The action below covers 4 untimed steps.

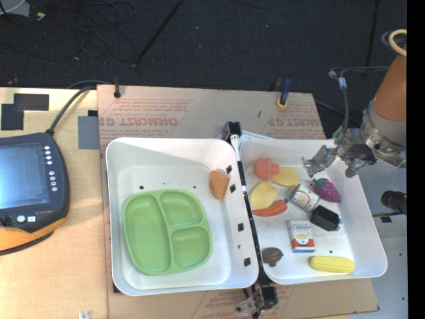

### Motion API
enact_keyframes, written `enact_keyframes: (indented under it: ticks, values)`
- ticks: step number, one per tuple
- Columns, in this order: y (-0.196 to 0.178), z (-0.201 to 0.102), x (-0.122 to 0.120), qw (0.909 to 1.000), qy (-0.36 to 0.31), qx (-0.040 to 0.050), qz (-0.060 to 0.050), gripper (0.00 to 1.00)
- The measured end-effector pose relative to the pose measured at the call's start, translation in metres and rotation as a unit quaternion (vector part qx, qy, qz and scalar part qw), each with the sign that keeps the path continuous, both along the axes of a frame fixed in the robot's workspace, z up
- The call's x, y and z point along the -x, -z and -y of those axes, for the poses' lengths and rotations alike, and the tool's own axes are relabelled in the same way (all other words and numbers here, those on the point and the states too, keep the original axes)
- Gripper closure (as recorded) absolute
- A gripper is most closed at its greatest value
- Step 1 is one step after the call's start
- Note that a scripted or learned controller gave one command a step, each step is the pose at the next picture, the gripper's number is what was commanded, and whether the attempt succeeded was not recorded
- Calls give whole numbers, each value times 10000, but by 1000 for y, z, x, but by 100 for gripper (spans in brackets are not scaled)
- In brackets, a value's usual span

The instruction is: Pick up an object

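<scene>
gripper [330, 159] spread, nothing held, right of frame over right bin [372, 244] | nearest: purple grapes [327, 189] just below | advice: centre over grapes, descend straight, avoid can [305, 198]

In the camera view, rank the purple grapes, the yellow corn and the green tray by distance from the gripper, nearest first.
1. Purple grapes: in the right bin, just below the gripper.
2. Yellow corn: at the right bin's near edge, well below the gripper.
3. Green tray: in the left bin, far across to the view's left.
</scene>
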State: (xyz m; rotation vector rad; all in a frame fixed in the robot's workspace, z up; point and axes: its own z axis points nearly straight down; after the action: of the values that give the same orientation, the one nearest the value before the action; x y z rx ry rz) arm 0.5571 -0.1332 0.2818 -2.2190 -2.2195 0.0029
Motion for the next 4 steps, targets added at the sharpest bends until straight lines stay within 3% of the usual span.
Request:
enact_keyframes:
  ticks: [1,2,3,4]
  values:
    - [130,-17,52,10000,1,-22,-74,0]
    - [193,-29,79,10000,7,55,79,0]
    - [179,-27,77,9999,40,42,90,100]
    - [181,-26,78,10000,43,45,71,0]
